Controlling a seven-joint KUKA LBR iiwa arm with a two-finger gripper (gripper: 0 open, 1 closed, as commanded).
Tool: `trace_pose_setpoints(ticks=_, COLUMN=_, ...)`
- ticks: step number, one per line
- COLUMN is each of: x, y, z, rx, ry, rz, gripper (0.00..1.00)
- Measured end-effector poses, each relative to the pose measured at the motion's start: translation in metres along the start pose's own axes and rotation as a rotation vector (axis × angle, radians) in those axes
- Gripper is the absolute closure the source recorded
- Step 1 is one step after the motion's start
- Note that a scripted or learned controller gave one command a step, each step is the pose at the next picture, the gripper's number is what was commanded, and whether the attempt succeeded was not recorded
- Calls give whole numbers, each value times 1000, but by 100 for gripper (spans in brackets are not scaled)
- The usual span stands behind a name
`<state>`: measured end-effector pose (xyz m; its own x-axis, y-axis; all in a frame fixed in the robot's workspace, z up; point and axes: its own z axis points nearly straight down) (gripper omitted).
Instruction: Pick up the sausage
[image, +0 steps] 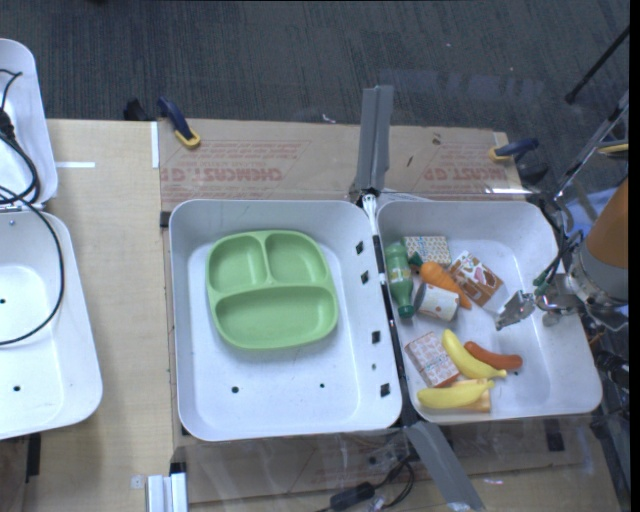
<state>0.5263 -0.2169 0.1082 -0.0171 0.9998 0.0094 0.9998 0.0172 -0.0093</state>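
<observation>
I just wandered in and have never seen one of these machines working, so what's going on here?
A robot arm reaches in from the right over the right-hand bin, which holds a jumble of toy food. Its end effector hangs just above the sausage, the red-orange piece beside the bananas, which it is meant to pick up. The sausage lies on the bin floor, not yet picked up. The left bin holds a green plate.

The scene was evenly and fairly brightly lit from overhead, with no hard shadows. The 2 white bins reflected the light strongly and looked slightly washed out, though their rims stayed readable. Soft, faint shadows lay under the green plate and the objects in the right bin. The dark floor at the top was dim and grainy. Focus was moderate overall; small details looked soft, and the gripper appeared slightly blurred.
</observation>
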Motion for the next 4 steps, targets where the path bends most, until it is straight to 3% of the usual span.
trace_pose_setpoints(ticks=1, x=-1, y=81, z=17, rx=-8, ry=-4, rz=-189, gripper=0)
trace_pose_setpoints(ticks=2, x=44, y=105, z=19, rx=-7, ry=-10, rz=-135, gripper=0)
trace_pose_setpoints(ticks=3, x=62, y=42, z=20, rx=-4, ry=-9, rz=-156, gripper=0)
trace_pose_setpoints(ticks=4, x=17, y=-21, z=20, rx=-4, ry=-9, rz=-183, gripper=0)
